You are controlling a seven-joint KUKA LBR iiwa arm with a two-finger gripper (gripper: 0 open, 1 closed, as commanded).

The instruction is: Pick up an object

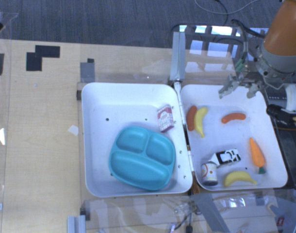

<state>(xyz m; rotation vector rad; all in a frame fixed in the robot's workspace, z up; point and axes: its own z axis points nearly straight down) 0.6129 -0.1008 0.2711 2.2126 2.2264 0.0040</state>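
Over the right bin's far edge the gripper hangs w/ jaws spread wide, nothing between them. Just below it lies an orange sausage, probably a toy; further out are a carrot, two bananas and a small can. Left bin holds a blue tray.

The arm enters from the upper right, orange band uppermost, grey wrist below it. The gripper points down and left, fingers spread apart with nothing between them.
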